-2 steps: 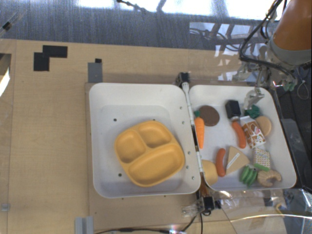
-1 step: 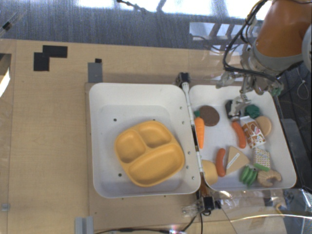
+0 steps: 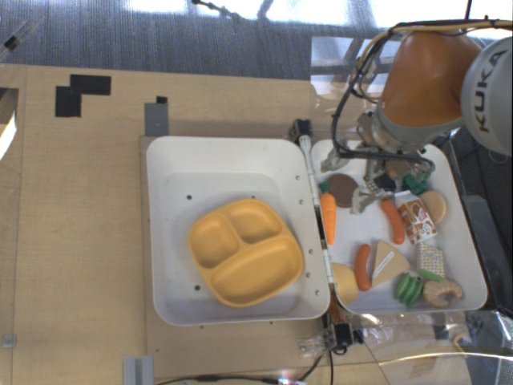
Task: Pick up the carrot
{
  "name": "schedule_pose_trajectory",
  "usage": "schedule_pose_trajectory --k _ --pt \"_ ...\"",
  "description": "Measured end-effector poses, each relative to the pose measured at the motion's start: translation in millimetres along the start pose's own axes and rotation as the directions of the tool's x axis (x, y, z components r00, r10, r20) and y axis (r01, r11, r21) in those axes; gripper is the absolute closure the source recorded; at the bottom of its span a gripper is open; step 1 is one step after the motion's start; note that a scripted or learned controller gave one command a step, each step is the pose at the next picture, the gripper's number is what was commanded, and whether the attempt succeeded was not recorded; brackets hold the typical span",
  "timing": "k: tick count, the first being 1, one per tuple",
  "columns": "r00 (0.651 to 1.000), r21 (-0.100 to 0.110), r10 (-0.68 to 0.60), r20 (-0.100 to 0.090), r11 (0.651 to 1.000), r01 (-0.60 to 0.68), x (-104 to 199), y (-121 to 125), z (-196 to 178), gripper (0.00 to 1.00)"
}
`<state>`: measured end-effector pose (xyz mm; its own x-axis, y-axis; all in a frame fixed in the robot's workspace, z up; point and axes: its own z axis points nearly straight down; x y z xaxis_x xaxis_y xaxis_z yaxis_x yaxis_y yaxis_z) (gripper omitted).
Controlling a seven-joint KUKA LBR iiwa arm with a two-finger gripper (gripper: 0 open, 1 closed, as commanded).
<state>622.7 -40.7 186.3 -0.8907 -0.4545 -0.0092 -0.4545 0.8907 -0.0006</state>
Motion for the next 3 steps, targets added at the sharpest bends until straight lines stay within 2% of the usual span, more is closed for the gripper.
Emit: schedule_pose_trajectory --k 1,2,3 --pt "1.0 0.011 0.008 0.015 1.0 -0.008 43 -25 89 0.0" --pt "0.987 0.01 0.155 0.027 0.988 -0.156 52 -21 88 0.0" --pt "0.843 0.005 0.537 0.013 0.844 -0.537 59 -24 95 0.0"
